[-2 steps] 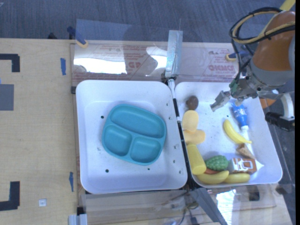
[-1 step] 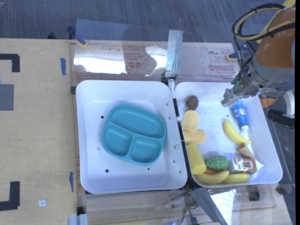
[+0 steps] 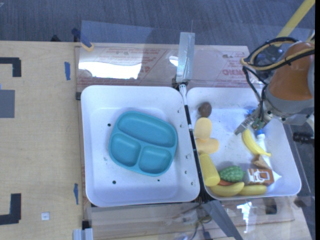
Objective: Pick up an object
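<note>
Camera view puts my gripper (image 3: pixel 251 122) low over the right bin (image 3: pixel 292 181), just beside the banana (image 3: pixel 252 143). Whether anything sits between my jaws I cannot tell. I should centre over its curve before closing.

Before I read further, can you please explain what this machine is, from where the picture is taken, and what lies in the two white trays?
One camera looks down at a slant on a bench. The grey and orange shape on the right is a robot arm; its pincer hangs over the right bin. That bin has toy food: a banana, a green piece, yellow pieces, a small brown thing and a carton. The left bin has a blue divided plate. I cannot tell that the pincer holds anything.
</note>
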You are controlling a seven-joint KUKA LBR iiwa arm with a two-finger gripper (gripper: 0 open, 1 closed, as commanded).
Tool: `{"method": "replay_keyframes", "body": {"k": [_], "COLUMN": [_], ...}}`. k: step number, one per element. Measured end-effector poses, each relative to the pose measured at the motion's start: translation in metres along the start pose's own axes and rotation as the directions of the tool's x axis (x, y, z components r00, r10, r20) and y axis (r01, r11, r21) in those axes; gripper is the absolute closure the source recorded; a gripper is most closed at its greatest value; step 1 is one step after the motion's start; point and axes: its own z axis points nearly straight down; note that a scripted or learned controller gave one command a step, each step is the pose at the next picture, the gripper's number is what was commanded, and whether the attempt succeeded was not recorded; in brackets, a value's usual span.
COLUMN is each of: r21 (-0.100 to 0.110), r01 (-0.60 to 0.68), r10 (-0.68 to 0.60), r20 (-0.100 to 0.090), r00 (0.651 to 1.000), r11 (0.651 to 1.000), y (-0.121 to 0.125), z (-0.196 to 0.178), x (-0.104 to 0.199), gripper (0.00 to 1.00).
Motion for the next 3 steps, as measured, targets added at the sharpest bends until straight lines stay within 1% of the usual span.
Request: {"method": "replay_keyframes", "body": {"k": [1, 2, 3], "r21": [-0.011, -0.01, -0.01], "r01": [-0.231, -0.257, -0.251], "r10": [0.231, 0.257, 0.251], "r20": [0.009, 0.008, 0.002], "r00": [0.973, 0.966, 0.968], "r11": [0.973, 0.966, 0.968], "y": [0.008, -0.033, -0.029], "z": [-0.1, 0.021, 0.022], "x": [0.011, -0.004, 0.0], "gripper": [1.0, 1.0, 0.0]}}
